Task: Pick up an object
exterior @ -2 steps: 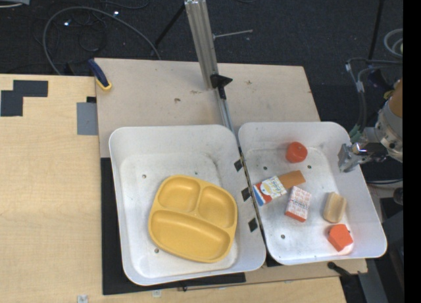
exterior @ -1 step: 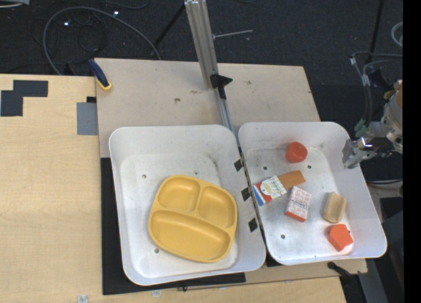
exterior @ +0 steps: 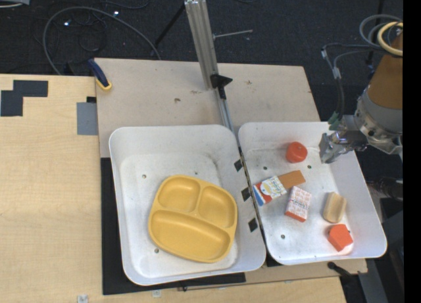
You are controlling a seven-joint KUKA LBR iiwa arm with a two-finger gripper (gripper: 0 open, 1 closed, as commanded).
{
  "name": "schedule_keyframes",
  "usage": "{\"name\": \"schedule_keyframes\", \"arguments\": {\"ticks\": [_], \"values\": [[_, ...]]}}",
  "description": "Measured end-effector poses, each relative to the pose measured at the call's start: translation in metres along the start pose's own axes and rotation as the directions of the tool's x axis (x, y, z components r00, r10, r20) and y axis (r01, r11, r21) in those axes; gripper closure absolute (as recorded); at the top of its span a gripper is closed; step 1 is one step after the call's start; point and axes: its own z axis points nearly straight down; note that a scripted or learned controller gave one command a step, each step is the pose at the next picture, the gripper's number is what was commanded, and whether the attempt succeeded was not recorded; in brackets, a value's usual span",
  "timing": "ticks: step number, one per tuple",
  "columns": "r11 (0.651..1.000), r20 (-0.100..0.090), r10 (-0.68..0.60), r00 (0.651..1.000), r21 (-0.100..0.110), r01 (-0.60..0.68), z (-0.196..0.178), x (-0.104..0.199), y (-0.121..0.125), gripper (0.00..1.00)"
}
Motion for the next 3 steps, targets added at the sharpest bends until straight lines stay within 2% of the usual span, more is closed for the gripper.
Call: {"name": "schedule_keyframes", "arguments": {"ticks": [1, 3], "values": [[1.000, -0.001, 0.000, 1.000, 0.003, 0.000, 0.004, 0.060, -0.001, 1.00], [1.000, 0.001, 0.001, 1.000, 0.002, -0.001, 0.002, 0.162, 0.002, 1.00]]}}
